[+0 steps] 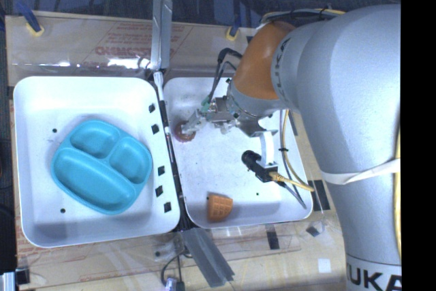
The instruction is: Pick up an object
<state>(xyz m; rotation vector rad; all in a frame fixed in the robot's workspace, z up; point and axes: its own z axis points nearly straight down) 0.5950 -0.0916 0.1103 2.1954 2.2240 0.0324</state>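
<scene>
A small round reddish-brown object (pixel 185 132) lies in the right bin (pixel 238 218) close to its left wall. My gripper (pixel 201 116) hangs low over the bin's upper left part, its tip right beside that object on the upper right; I cannot see whether they touch. An orange-brown cone-like object (pixel 219 206) rests near the bin's front edge, well apart from the gripper. The grey arm with its orange band (pixel 262 68) covers the bin's right side.
The left bin (pixel 30 215) holds a blue divided plate (pixel 102 165). A black divider with clips (pixel 163 153) runs between the bins. A black fitting with a yellow cable (pixel 262 167) hangs from the arm over the right bin's middle.
</scene>
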